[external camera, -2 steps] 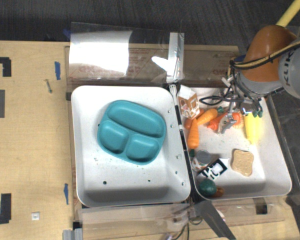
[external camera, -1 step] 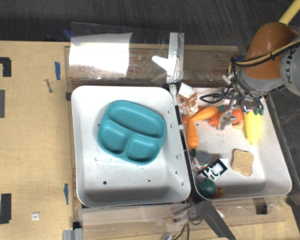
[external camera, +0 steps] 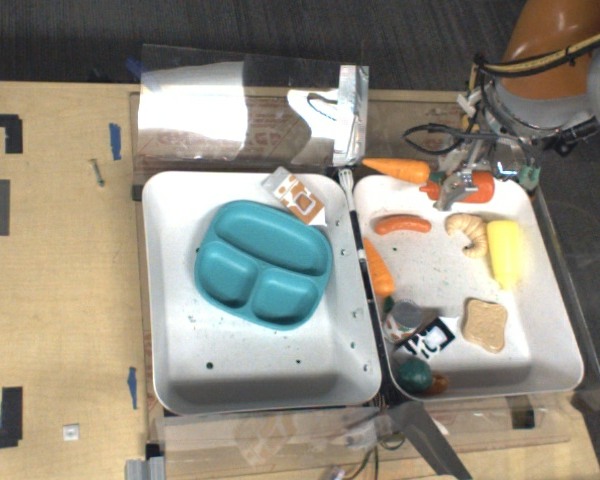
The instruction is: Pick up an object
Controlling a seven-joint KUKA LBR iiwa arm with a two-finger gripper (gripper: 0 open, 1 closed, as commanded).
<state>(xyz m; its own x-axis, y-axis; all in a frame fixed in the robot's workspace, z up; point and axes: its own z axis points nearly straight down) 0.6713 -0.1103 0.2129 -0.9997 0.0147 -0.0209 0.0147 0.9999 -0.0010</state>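
The light-brown, cardboard-covered worktop (external camera: 60,268) carries two shallow white plastic bins side by side, touching along their inner rims: the left bin (external camera: 170,298) and the right bin (external camera: 550,338). Behind the left bin lies a crumpled sheet of clear shiny plastic (external camera: 240,118). Black tape marks (external camera: 5,133) and small blue tape strips (external camera: 115,140) dot the worktop's left part.

**A tan bench on a dark floor**

A dark grey floor (external camera: 280,8) runs across the top of the frame. Below it, a flat tan bench top (external camera: 55,268) fills the left side. It has black marks (external camera: 5,133) near its left edge and small bits of blue tape (external camera: 114,140). A shiny clear plastic sheet (external camera: 240,108) stands at the upper middle, catching bright light.
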